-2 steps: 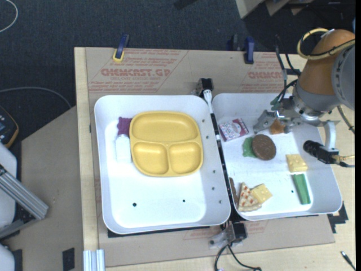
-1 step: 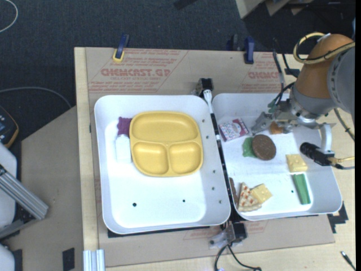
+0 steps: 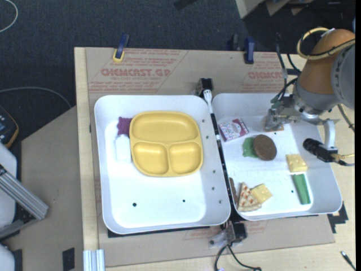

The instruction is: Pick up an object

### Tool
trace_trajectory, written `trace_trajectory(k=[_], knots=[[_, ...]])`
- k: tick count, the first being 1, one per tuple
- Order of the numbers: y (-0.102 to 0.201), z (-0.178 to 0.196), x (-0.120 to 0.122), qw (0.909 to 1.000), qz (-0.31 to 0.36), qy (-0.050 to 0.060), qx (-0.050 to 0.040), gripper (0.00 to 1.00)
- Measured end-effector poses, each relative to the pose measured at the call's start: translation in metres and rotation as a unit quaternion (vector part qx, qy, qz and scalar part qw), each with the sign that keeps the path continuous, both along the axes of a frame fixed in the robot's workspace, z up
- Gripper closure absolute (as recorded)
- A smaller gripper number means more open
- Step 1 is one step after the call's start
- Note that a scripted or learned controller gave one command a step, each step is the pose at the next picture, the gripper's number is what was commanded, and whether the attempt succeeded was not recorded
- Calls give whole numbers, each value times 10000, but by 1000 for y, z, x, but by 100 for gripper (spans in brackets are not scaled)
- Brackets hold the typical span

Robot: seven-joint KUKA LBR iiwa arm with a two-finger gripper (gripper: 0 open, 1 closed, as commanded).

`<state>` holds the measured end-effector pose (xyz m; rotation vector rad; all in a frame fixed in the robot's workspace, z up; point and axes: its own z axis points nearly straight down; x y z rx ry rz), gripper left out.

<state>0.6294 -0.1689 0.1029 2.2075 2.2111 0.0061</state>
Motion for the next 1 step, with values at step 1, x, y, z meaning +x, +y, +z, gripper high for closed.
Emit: trace_trajectory(k=[1], knots=[[-2,54,-9,10000,-15,40,34,100]])
